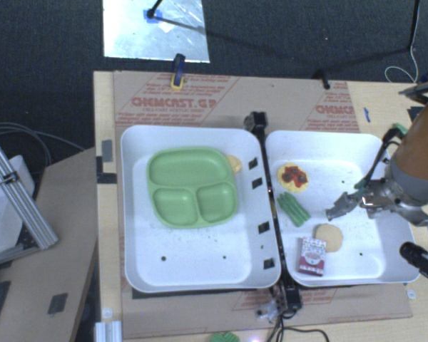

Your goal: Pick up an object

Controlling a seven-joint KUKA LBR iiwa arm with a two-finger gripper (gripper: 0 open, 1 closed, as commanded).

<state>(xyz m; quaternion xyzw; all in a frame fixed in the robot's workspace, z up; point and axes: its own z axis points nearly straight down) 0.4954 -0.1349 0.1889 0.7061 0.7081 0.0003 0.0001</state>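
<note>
Gripper point(340, 208) low over the right bin point(357, 147), reaching in from the right, fingers a little apart with nothing between them. Just below its tip sits a round tan cookie point(329, 236), close but not touching as far as the view shows. Beside that, toward the bin's near edge, a small red-and-white box point(312, 256) lies against the cookie's left side. Further left, a green bundle of beans point(294, 209) lies at a slant near the divider, and above it a yellow disc with red topping point(293, 178), well apart from the tip. Nothing stands between gripper and cookie. Across in the left bin point(139, 248), a green compartment plate point(192, 187) with a yellow piece point(234, 164) peeking from behind its right edge. Both bins rest on the cardboard-covered counter point(200, 98).
</note>
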